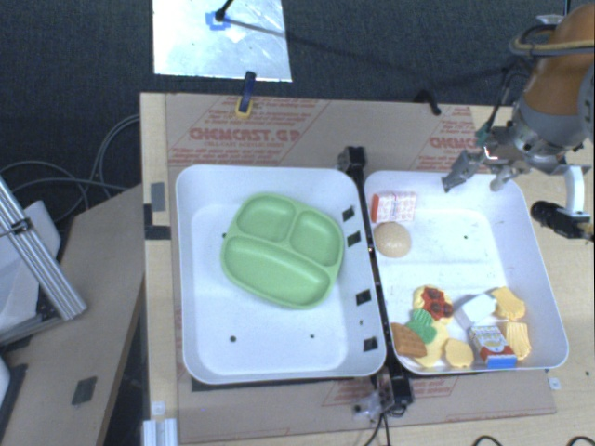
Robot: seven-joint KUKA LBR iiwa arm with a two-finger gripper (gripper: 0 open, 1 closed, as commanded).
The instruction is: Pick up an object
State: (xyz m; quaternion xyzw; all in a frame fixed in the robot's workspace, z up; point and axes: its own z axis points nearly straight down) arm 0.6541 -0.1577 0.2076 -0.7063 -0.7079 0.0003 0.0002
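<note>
Spread wide with nothing between its fingers, the end effector [476, 169] hangs over the far right corner of the right bin [521, 249], at the end of the grey arm [553, 91] that comes in from the right with its orange band above the wrist. One dark finger [456, 172] points down and left over the bin's far rim; the other sits a little to its right, clearly apart from it.

Several small items lie in the right bin, all of them nearer the camera than the end effector. Closest to it is a small red and white packet [393, 205] in the far left corner, below and to the left of the fingers, with a gap between. Just beside the packet, on its near side, lies a round tan ball [392, 240]. Well apart from the end effector, heaped in the near part of the bin, is a cluster of toy food [460, 328]: yellow and orange pieces, a red one, a green one, and a small boxed item with blue at its edge.

The left bin [200, 277] holds a green divided plate [282, 249], lying flat near its middle. Both bins rest side by side on the bench [242, 133].
</note>
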